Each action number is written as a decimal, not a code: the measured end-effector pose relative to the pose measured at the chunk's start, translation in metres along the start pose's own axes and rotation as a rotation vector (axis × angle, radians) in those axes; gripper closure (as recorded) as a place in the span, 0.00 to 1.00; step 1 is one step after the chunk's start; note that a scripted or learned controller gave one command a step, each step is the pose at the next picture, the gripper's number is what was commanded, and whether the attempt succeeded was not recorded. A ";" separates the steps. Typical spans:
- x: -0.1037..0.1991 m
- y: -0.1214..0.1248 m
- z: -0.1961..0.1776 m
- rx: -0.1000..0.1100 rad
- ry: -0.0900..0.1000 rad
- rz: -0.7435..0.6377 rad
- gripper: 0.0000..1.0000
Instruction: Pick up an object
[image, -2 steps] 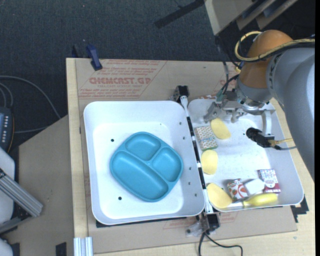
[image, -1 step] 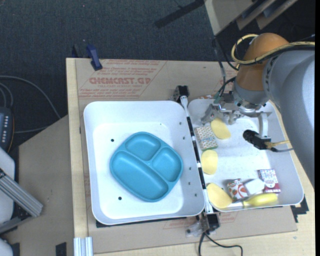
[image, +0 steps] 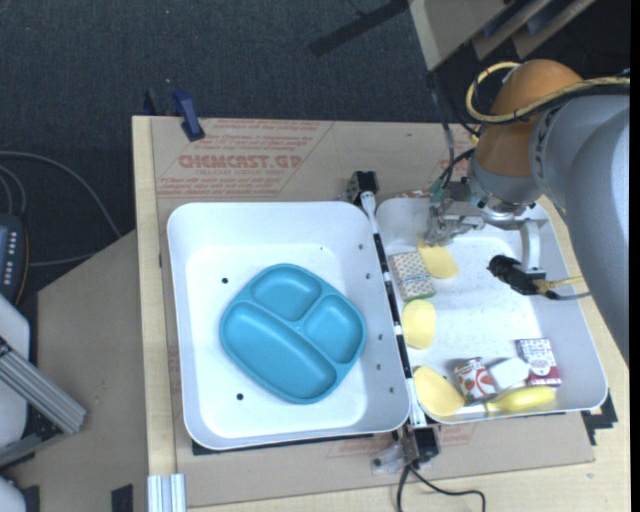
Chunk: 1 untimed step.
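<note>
A grey arm (image: 585, 150) with an orange band reaches in from the right over a bench (image: 250, 150) bearing two white bins side by side. The left bin (image: 190, 260) holds a blue divided tray (image: 290, 330), lying flat near its middle. The right bin (image: 580, 350) carries the small goods: a yellow piece (image: 437, 263) near the far end, a patterned packet (image: 411, 273) touching the divider wall just beside it, a second yellow piece (image: 419, 324) below that, and at the near end a cluster of a third yellow piece (image: 437, 392), a red-and-white packet (image: 480, 376), a small red-patterned box (image: 537, 360) and a long yellow item (image: 525, 400). The gripper (image: 437, 228) hangs over the far end of the right bin, just above the upper yellow piece; whether it is parted or closed cannot be told from this angle, and nothing is seen held in it. By the look of things the step in hand is the descent onto a target, most likely that upper yellow piece. The next move would call for a straight drop that brackets the piece without nudging the packet beside it, then a firm close before any lift.
</note>
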<state>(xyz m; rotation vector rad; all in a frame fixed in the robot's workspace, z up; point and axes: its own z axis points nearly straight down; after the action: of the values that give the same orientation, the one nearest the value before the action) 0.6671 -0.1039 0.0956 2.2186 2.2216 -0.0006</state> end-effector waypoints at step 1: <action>0.000 0.000 0.000 0.001 0.000 0.000 0.00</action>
<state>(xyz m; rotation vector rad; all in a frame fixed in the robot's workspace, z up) 0.6669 -0.1039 0.0953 2.2190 2.2217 -0.0014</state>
